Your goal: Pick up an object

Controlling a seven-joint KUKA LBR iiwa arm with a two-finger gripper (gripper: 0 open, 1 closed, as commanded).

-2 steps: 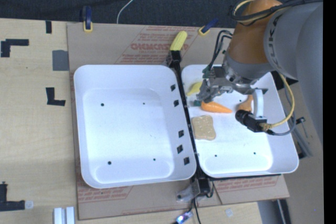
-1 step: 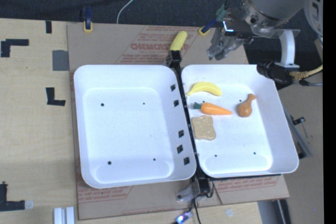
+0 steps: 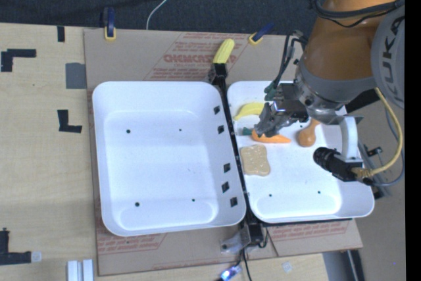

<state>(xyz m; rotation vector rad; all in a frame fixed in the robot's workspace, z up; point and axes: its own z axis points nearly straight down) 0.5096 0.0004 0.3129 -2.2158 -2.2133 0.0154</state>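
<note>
My gripper (image 3: 268,126) hangs low over the left part of the right bin (image 3: 309,204), its dark fingers pointing down at an orange carrot (image 3: 275,139) lying just below them. A yellow banana (image 3: 248,110) lies to the gripper's upper left, near the bin's left wall. Lower down, a tan slice of bread (image 3: 255,160) rests flat on the floor. A brown rounded piece (image 3: 306,135) sits to the right of the carrot. Whether the fingers touch the carrot is hidden by the gripper body.
The left bin (image 3: 158,154) lies alongside, parted from the right one by a black clamp rail (image 3: 227,135). A yellow clamp handle (image 3: 223,51) sits at the rail's far end. A black cylinder (image 3: 335,164) juts over the right bin's right side.
</note>
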